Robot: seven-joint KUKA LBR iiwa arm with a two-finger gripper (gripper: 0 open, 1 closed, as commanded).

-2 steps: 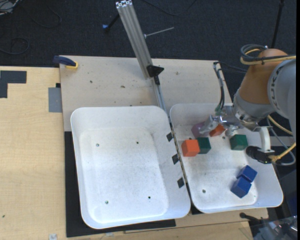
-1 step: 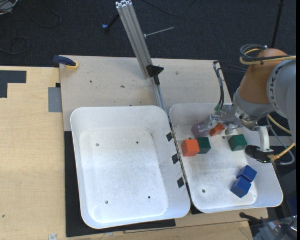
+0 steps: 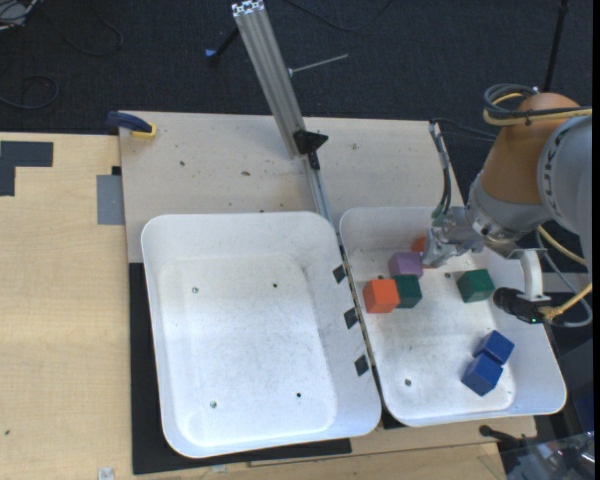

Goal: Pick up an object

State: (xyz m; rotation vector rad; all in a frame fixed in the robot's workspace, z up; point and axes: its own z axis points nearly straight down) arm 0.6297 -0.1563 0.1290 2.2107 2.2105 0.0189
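Note:
The right bin (image 3: 450, 403) holds several small blocks. A purple block (image 3: 406, 264) lies near the bin's upper left, with a dark green cube (image 3: 410, 291) and an orange cube (image 3: 381, 295) just below it. My gripper (image 3: 437, 253) hangs low over the bin, right beside the purple block. A small orange-red piece (image 3: 419, 244) peeks out at the gripper's left side. A green cube (image 3: 475, 286) sits to the gripper's lower right. Two blue cubes (image 3: 497, 346) (image 3: 482, 373) lie touching near the front right corner.
The left bin (image 3: 170, 268) stands beside the right one, joined by black clips (image 3: 352, 318) along the shared rim. A slanted aluminium bar (image 3: 275, 78) rises behind the bins. The arm (image 3: 525, 173) reaches over the right bin's back right.

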